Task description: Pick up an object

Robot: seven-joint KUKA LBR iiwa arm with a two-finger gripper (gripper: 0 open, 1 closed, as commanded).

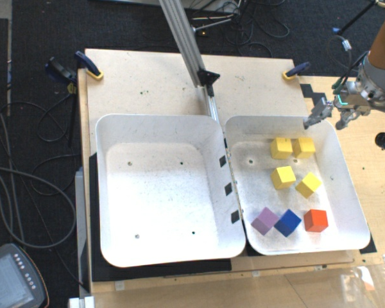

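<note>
The right bin (pixel 346 191) holds several cubes: yellow ones near its middle (pixel 282 148), (pixel 304 147), (pixel 283 176), (pixel 308 185), plus a purple cube (pixel 265 221), a blue cube (pixel 287 222) and an orange-red cube (pixel 316 220) along its front. My gripper (pixel 330 115) hangs above the far right corner of that bin, beyond the yellow cubes. Its fingers are spread apart with nothing between them.
The left bin (pixel 109 172) sits beside the right one on a pale board. A metal pole (pixel 183 34) slants down to the gap between the bins. Clamps (pixel 90 66), (pixel 295 70) grip the board's far corners. Cables lie on the dark floor around.
</note>
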